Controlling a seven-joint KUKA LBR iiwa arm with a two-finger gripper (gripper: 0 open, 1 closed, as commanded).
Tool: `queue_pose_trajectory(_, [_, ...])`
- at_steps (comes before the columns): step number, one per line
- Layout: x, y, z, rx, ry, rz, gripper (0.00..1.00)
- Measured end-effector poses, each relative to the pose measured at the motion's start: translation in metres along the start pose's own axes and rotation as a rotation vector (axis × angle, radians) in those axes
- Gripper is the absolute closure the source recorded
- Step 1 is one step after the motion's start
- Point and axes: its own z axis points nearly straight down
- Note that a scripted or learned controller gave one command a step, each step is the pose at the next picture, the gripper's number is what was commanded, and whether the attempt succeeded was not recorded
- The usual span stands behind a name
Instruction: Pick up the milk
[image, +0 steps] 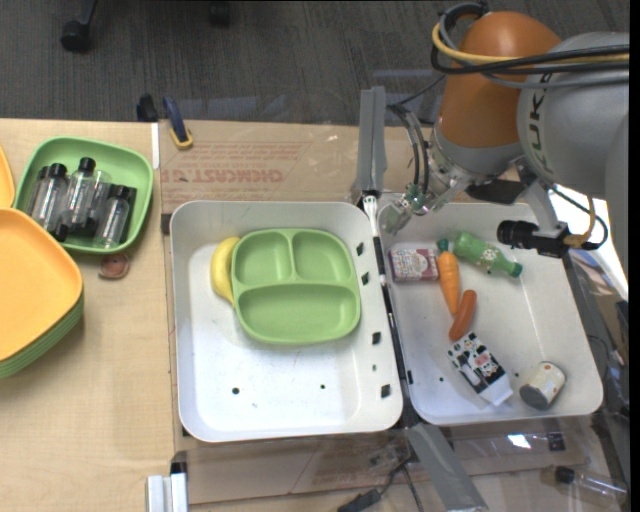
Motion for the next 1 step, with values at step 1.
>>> queue_pose_trajectory(1, [-0.0085,-0.0328,0.0219,0.005,0.001,0.637,1.00])
